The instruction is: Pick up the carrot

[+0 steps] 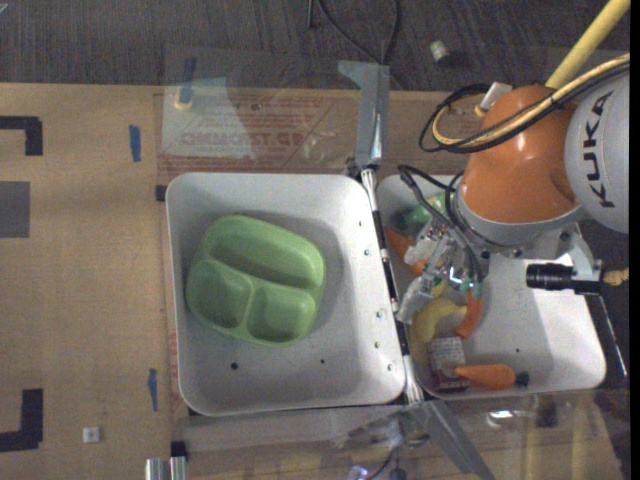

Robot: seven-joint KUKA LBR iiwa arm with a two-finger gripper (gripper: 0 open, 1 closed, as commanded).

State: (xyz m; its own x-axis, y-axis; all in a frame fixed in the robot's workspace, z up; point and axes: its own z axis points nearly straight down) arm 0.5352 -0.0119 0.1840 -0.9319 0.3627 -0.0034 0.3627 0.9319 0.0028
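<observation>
The carrot (486, 375), orange with a small green end, lies flat near the front edge of the right bin (560, 338). My gripper (436, 276) hangs from the orange-banded wrist (510, 173) over the left part of that bin. It is behind and to the left of the carrot, well apart from it. Just below the gripper lies a yellow banana-like piece (440, 318). Nothing shows as held.
The left bin (200, 368) holds a green divided plate (257, 279). Around the gripper in the right bin are a curved orange item (470, 314), a small red and white packet (447, 353), another orange piece (399, 244) and a green item (418, 214).
</observation>
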